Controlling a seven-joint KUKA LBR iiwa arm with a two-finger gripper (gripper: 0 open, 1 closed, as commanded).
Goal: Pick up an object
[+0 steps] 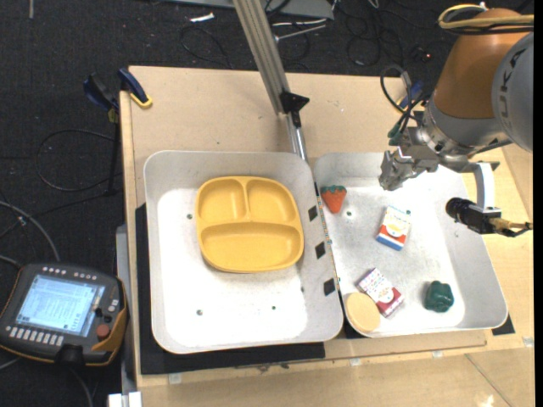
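My gripper (pixel 394 176) hangs over the back of the right bin (pixel 475 265), above the bin floor, with nothing visibly between its fingers. A small white and orange carton (pixel 394 228) lies just in front of it. To its left, near the bin's left wall, sits a red strawberry (pixel 335 197). Toward the front of the bin lie a small pink and white box (pixel 380 291), a pale round disc (pixel 363 311) and a dark green pepper-like lump (pixel 439 296).
The left bin (pixel 161 253) holds a yellow divided plate (pixel 249 224). A slanted metal pole (pixel 267 49) rises behind the bins. A teach pendant (pixel 59 310) lies off the bench at the lower left.
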